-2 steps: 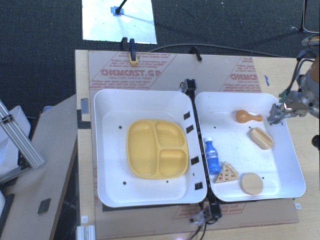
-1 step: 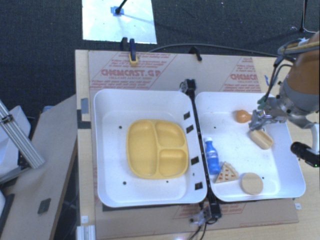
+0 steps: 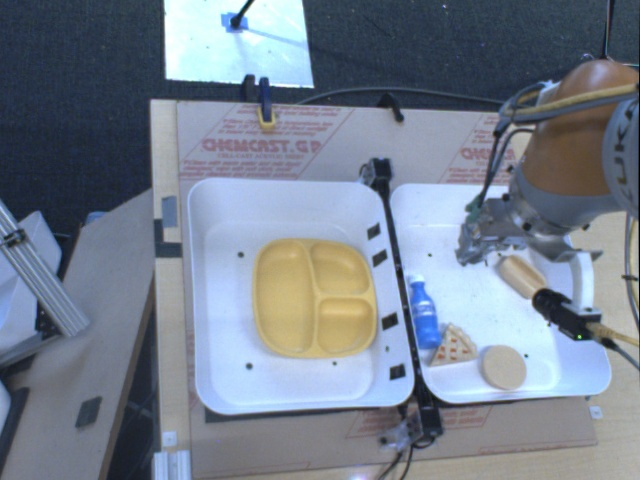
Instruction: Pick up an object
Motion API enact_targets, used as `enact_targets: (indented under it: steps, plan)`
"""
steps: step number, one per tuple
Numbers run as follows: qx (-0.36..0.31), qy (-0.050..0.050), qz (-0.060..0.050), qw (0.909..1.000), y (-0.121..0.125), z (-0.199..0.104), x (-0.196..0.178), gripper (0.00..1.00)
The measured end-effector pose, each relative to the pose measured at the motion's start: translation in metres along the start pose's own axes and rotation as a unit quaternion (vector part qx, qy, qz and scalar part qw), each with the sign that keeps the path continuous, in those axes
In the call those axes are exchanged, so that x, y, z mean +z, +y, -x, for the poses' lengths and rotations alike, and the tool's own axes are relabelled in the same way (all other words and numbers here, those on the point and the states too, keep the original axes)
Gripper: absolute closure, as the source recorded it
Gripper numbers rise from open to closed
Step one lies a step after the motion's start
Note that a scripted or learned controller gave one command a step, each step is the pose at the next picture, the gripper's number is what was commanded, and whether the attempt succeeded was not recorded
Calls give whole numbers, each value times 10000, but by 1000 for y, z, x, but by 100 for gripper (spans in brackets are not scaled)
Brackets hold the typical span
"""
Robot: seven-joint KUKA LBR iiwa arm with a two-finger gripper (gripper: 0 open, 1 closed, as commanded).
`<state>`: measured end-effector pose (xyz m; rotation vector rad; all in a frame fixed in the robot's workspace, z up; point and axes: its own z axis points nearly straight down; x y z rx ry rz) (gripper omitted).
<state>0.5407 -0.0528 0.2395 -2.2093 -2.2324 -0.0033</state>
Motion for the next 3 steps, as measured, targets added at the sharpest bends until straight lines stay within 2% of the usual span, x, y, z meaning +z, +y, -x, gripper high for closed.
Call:
enact_targets:
  steps: [1, 2, 3]
  plan:
    - [1, 0, 5, 10000, 1, -50, -4, 100]
    - [5, -1, -2, 10000, -8, -103, 11, 100]
    - [-6, 5, 0, 10000, -19, -163, 5, 100]
